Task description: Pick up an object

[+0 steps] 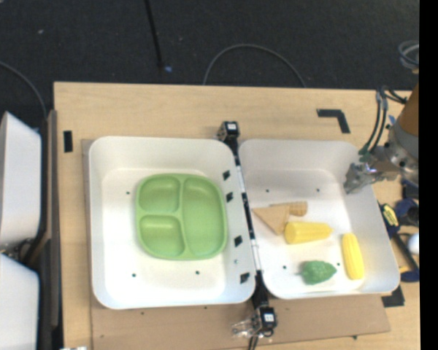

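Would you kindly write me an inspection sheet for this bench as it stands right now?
Surface: wooden bench bearing left bin and right bin side by side.
Job's things: in the right bin, tan wedge, yellow corn piece, yellow cob, green lump, all lying loose.
Clutter: green divided plate in the left bin.
Grippers: gripper over the right bin's right rim, nothing between its fingers.
Cables: dark cables on the floor behind the bench.
Surroundings: dark floor, white boxes at left.
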